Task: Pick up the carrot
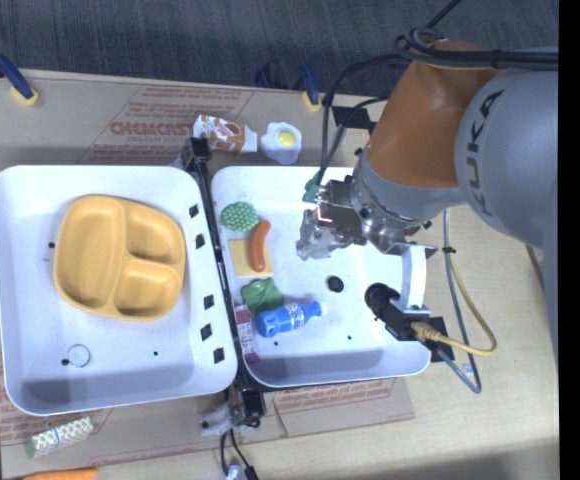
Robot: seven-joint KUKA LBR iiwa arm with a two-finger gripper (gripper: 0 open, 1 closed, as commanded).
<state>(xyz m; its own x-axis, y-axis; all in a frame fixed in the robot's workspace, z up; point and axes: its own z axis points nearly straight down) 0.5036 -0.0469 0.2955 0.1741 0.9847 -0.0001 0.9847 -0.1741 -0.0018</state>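
One small orange plastic carrot (259, 244) lies in the right white bin (370, 363), toward its nine o'clock wall, resting partly on a flat yellow slice (242, 259). At its eleven o'clock sits a green dotted round piece (238, 215); at six o'clock, a green leafy toy (261, 295) and a blue plastic bottle (288, 318). It looks light, rigid and smooth, so probably slippery; pinching across its narrow middle seems safest. Slim, tapered and reddish-orange, it runs roughly twelve to six. At its three o'clock, the metal gripper (317, 236) hovers nearby; I cannot tell how wide it stands.
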